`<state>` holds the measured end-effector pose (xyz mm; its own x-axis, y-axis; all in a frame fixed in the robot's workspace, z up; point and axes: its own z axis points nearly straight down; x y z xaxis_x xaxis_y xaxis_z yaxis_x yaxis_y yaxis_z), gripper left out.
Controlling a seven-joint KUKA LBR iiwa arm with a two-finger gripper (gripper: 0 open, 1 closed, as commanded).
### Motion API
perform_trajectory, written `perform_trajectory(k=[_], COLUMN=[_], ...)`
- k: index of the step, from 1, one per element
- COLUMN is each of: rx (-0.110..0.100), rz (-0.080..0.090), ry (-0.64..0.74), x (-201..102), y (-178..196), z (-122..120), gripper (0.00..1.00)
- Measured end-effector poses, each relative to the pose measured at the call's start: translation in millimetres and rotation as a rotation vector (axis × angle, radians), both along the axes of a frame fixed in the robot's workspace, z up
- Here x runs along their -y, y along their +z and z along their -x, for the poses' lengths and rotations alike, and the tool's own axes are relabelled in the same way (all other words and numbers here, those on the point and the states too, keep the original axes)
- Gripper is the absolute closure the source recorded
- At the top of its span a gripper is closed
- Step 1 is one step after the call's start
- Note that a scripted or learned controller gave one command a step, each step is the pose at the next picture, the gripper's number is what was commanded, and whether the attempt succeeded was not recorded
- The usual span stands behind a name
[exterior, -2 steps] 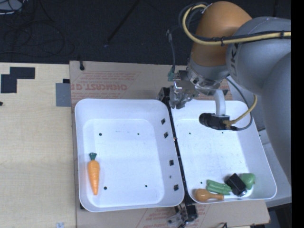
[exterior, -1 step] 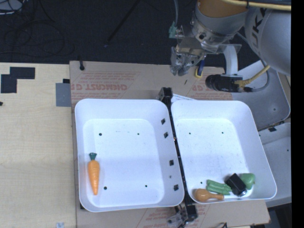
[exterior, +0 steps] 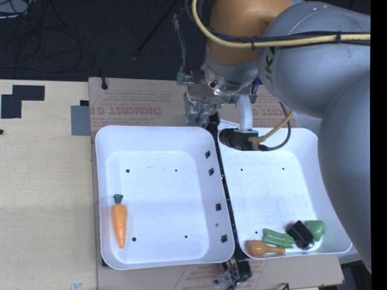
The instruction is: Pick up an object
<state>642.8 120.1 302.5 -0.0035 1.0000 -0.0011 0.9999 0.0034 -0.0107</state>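
Above the bins' far edge, arm with tool

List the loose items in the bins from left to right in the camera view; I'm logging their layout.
carrot → tan drumstick-shaped toy → green pod → black block → green rounded toy

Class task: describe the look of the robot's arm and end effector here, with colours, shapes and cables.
The arm has bulky, rounded grey links with an orange band above the wrist. Yellow and black cables loop across it. The end effector is a small metallic assembly.
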Motion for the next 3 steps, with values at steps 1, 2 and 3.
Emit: perform_trajectory(k=[1, 2, 3], rx=[0.016, 0.014, 0.016], rz=[-0.004, -0.004, -0.003], ry=[0.003, 0.003, 0.002], x=[-70.0, -126.7, -124.3], y=[85.7, 152.4, 241.2], z=[-1.3, -0.9, -0.3], gripper=[1.0, 1.0, 1.0])
